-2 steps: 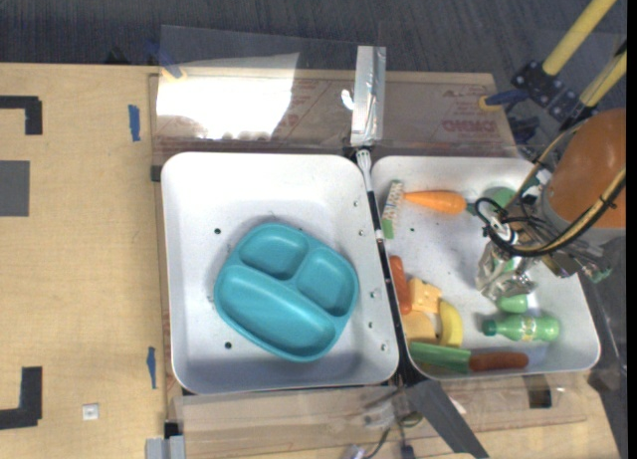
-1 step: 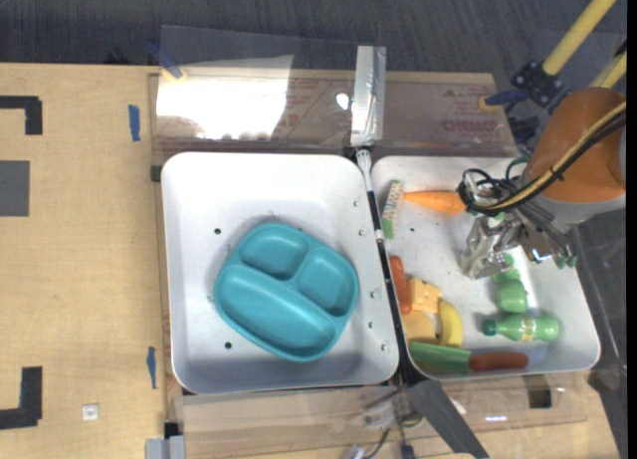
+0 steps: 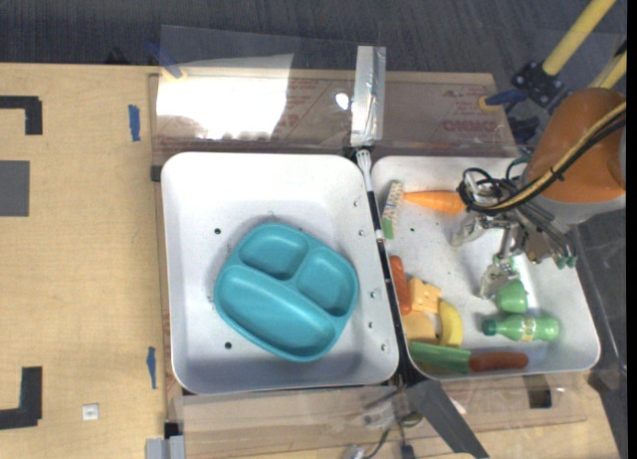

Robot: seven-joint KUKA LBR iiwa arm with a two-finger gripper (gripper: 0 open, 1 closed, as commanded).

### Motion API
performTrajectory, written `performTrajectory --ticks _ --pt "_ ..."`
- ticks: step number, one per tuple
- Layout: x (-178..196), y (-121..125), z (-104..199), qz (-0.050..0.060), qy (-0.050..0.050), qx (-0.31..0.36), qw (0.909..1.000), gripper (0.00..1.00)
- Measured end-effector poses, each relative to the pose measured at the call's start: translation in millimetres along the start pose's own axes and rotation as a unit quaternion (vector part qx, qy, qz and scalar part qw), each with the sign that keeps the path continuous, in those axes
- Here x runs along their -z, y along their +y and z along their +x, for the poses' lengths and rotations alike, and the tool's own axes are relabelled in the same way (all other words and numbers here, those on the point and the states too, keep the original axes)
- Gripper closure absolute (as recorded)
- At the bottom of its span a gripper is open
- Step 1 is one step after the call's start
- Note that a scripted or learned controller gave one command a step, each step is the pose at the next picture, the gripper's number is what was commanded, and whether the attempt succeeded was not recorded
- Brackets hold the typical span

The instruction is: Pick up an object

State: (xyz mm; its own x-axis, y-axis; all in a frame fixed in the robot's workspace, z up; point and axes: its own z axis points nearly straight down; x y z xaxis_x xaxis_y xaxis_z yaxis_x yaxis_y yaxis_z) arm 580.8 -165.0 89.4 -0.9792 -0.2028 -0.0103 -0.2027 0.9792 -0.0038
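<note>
Two shallow white bins sit side by side on a bench. The left bin holds a teal divided plate with three compartments, lying flat near its middle. The right bin holds toy food: a carrot near the top wall, an orange and yellow cluster with a banana along the left wall, a green vegetable and a red sausage along the bottom, and a green bottle on its side. The end effector points down just above a round green object; whether it is open or closed cannot be made out. Faint red lettering behind the bins is unreadable.
</note>
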Motion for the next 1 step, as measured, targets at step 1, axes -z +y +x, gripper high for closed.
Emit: performTrajectory --ticks 1 --pt "0.2 -50.6 63.1 0.002 0.0 -0.011 0.9999 0.0"
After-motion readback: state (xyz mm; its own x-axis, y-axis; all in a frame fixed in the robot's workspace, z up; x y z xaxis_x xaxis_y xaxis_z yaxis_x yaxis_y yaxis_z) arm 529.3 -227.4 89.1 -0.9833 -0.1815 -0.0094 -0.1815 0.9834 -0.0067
